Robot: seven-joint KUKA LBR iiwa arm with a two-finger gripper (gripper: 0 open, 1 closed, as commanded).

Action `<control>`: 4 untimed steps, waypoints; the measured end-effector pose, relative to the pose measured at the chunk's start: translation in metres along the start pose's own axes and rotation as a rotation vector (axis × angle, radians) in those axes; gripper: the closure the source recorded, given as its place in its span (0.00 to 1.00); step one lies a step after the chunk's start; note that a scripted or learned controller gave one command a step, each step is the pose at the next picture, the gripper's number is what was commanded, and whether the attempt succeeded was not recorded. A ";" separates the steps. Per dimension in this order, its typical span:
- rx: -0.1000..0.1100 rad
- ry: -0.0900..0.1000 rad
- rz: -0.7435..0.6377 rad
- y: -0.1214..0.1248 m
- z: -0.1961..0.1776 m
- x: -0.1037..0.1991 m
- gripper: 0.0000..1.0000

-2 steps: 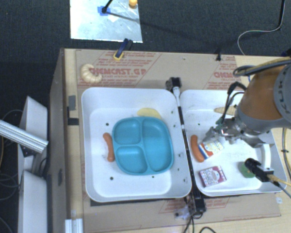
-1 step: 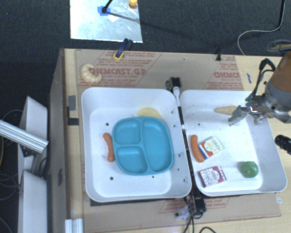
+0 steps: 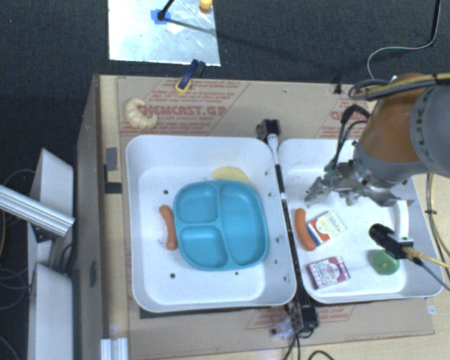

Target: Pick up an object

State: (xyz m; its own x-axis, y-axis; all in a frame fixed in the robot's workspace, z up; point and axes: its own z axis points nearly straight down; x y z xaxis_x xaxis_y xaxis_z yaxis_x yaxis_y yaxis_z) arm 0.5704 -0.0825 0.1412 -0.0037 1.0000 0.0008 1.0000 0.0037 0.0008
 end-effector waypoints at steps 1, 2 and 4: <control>-0.002 -0.004 0.004 -0.018 0.057 -0.006 0.00; -0.004 -0.003 0.002 -0.017 0.046 -0.005 1.00; -0.005 -0.002 0.000 -0.016 0.036 -0.005 1.00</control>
State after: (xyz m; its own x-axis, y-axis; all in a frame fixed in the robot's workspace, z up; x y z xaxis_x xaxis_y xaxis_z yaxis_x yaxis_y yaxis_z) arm 0.5542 -0.0873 0.1054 -0.0039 1.0000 -0.0017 1.0000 0.0039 0.0059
